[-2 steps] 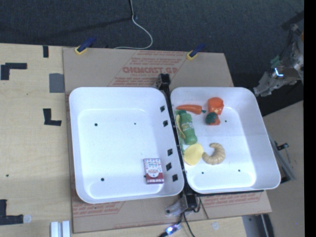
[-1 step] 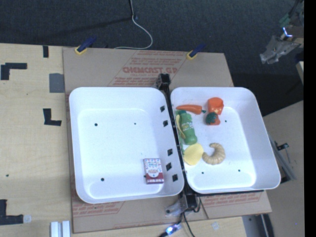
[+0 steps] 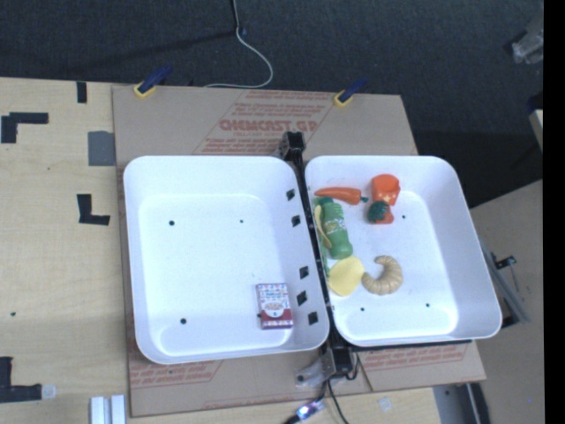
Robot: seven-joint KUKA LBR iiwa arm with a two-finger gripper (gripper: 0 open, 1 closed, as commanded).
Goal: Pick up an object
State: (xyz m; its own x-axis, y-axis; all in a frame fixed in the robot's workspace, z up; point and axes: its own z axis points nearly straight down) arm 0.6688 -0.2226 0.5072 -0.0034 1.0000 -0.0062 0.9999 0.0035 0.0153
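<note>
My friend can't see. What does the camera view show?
Two white bins sit side by side: the left bin holds one small red box, and the right bin holds toy food, including a carrot and a croissant.

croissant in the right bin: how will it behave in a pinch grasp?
The croissant looks like a moulded toy, so probably stiff and light. Its curved, tapering shape may slip or twist between fingers. It lies flat beside the yellow piece, so it seems unlikely to roll.

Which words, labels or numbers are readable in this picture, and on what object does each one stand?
"CHEMCAST GP": red print on the cardboard sheet under the bins; smaller lines beside it are blurred.
Small red and white carton in the left bin: print too small to read.
Green packet: unreadable.
</note>
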